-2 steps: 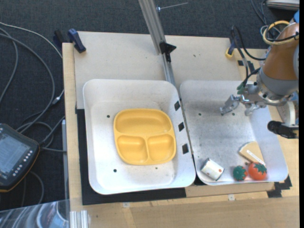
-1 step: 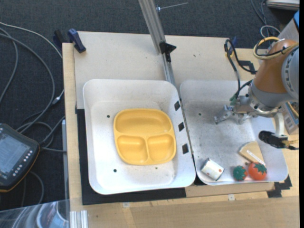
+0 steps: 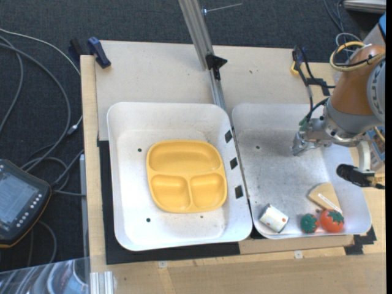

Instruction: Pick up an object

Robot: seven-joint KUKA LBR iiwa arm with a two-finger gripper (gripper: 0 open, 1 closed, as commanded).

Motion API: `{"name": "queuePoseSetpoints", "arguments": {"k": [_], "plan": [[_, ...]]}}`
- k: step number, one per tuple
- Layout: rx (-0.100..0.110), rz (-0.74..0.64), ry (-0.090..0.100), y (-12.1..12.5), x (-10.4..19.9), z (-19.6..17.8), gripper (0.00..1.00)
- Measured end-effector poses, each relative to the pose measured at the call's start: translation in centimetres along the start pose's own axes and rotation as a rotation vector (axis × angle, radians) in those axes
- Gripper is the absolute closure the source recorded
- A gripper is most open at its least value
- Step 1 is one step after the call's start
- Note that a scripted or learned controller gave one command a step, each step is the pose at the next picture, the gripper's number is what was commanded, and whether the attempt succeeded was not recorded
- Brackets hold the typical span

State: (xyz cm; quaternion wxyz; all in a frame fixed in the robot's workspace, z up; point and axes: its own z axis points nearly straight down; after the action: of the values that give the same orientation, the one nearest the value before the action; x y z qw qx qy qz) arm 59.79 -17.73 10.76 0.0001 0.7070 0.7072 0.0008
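My pincer (image 3: 300, 144) hovers right of centre; its state I cannot tell.
The tomato toy (image 3: 332, 220), lower right, looks light, smooth, likely slippery: I'd grip across its middle.

I see 2 bins side by side on the bench (image 3: 153, 72). The left bin (image 3: 122, 164) holds a divided tray (image 3: 185, 175) at its middle. In the right bin (image 3: 269, 164), a cup (image 3: 274, 218), a small vegetable (image 3: 308, 223), a tomato (image 3: 332, 220) and a wedge (image 3: 323, 196) lie along its near edge; the hand (image 3: 300, 144) hangs over its far half.

Grey arm (image 3: 358, 97) reaches leftward, tool (image 3: 301, 143) lowered.
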Motion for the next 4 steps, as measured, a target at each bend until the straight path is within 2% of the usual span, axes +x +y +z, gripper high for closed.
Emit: {"name": "queuePoseSetpoints", "arguments": {"k": [1,2,3,4], "plan": [[-0.005,0.001,-0.003,-0.2,-0.9,-5.0,1.0],[-0.007,-0.001,-0.004,0.2,-1.1,-11.6,1.0],[-0.006,-0.001,-0.003,0.3,-1.1,-16.1,1.0],[0.002,-0.005,0.002,-0.7,3.8,-16.5,1.0]]}}
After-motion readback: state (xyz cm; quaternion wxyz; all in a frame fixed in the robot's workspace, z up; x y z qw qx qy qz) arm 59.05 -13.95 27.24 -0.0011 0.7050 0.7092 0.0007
